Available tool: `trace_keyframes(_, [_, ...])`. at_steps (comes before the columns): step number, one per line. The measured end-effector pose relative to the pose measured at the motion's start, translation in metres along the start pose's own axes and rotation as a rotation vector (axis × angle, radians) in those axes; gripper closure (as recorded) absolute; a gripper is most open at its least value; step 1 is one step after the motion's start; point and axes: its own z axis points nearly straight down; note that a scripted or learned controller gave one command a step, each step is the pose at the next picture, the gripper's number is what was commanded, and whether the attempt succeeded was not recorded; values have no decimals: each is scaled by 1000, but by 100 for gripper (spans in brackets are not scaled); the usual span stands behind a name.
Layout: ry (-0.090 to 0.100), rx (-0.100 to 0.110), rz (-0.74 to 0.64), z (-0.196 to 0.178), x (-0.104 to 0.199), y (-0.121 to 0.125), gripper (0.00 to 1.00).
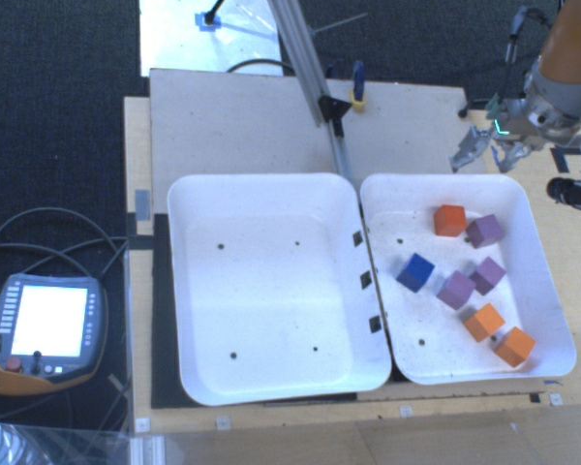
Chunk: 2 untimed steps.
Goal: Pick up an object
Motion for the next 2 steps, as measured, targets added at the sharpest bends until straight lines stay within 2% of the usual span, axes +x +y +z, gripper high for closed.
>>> trace_keyframes(1, [-2, -4, -1, -3, 0, 1, 0])
trace_keyframes(2, [-1, 0, 2, 58, -4, 3, 0])
